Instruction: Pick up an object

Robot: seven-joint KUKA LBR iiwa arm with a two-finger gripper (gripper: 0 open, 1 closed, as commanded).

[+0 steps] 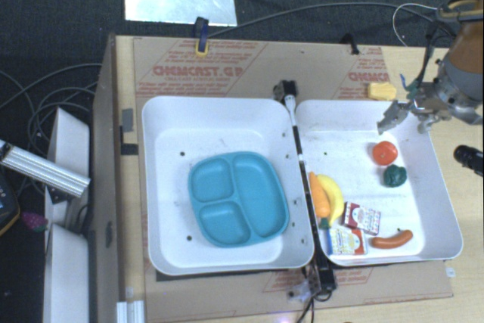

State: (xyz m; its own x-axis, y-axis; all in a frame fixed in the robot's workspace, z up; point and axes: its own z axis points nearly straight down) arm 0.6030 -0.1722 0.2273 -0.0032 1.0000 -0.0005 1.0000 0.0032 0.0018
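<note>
Right bin, upper right part: tomato (pixel 385 153), a small red round piece, lying on the bin floor just below the gripper (pixel 408 115).
Tomato's handling: probably a light, hard plastic toy with a smooth, rounded skin; likely to roll or squirt out if pinched off-centre. Best taken across its widest middle, fingers coming straight down either side.
Just below the tomato: a dark green lumpy piece (pixel 394 176), near it but apart; it leaves little room on that side for a finger.
Left of the tomato, against the divider: a banana (pixel 332 194) lying beside an orange piece (pixel 320 200), touching along their length.
Below the tomato, toward the bin's front: two small printed packets (pixel 354 229) and a sausage (pixel 392 239), well apart from it.
Above the tomato, outside the right bin (pixel 333 117): a yellow block (pixel 382 91) on the bench.
Far left of the tomato: the left bin (pixel 170 125) holding a blue divided plate (pixel 237 197).
Gripper: fingers spread apart, gripping nothing, poised over the bin's upper right corner, just above and right of the tomato; whether a fingertip touches the bin wall I cannot tell.
Step in hand: by my reading, lining up over the tomato before descending.
</note>
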